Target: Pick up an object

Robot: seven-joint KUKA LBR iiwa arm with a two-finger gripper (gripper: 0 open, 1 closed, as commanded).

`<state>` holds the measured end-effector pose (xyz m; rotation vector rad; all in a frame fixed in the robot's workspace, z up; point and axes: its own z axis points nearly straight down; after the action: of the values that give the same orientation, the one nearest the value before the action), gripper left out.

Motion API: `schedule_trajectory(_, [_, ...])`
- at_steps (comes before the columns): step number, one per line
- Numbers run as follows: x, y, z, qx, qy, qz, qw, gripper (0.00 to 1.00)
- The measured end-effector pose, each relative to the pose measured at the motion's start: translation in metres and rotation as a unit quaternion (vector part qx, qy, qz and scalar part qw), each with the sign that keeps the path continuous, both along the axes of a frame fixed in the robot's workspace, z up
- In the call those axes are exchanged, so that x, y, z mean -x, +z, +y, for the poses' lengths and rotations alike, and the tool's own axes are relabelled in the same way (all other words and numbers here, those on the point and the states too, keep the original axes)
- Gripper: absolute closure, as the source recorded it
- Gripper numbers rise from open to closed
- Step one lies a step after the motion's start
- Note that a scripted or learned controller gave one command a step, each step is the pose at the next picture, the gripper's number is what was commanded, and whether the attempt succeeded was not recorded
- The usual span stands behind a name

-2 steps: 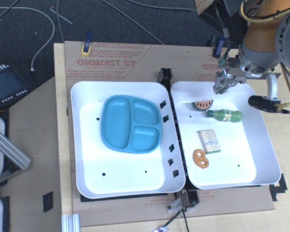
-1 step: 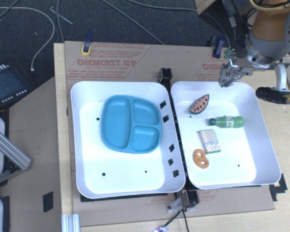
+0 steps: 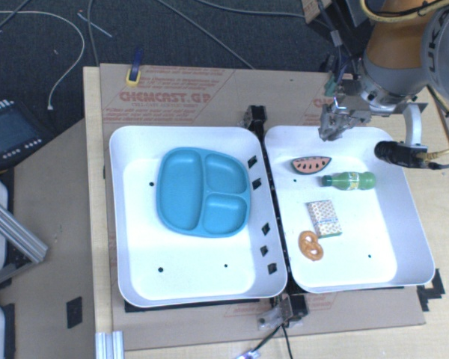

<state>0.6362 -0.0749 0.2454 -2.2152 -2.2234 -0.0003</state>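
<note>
Camera view showed two white bins side by side. The left bin (image 3: pixel 135 223) held one blue divided plate (image 3: pixel 202 191). The right bin (image 3: pixel 389 238) held four objects: one watermelon slice (image 3: pixel 311 164), one green bottle (image 3: pixel 349 180) lying on its side just below it, one small patterned box (image 3: pixel 325 218), and one pretzel (image 3: pixel 311 245). The gripper (image 3: pixel 334 128) hung over the right bin's far edge, apart from all four; whether its fingers were spread could not be determined.
</note>
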Motion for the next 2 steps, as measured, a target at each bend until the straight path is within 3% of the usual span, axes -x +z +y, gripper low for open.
schedule_trajectory(2, [0.026, -0.001, 0.094, -0.0003, 0.001, 0.000, 1.0000, 1.00])
